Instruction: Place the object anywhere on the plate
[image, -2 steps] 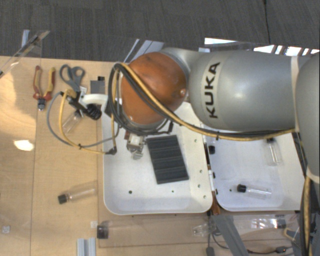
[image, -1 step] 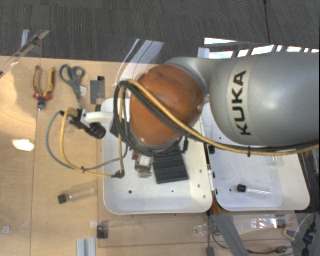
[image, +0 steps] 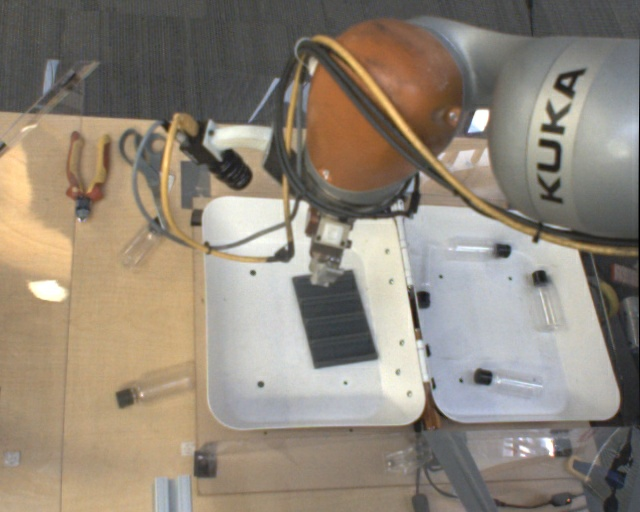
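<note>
**Three tubes lie apart from the plate**

Three capped tubes lie in the right bin (image: 580, 395): the nearest tube (image: 505, 379) at its 6 o'clock, another (image: 545, 300) at 3 o'clock, the farthest (image: 478, 247) at 12 o'clock. The dark ribbed plate (image: 335, 320) lies mid left bin (image: 250, 350). The gripper (image: 325, 265) hangs at the plate's 12 o'clock edge; I cannot tell whether it grasps anything. So near that edge, a released tube would likely roll off the ribs.
</note>
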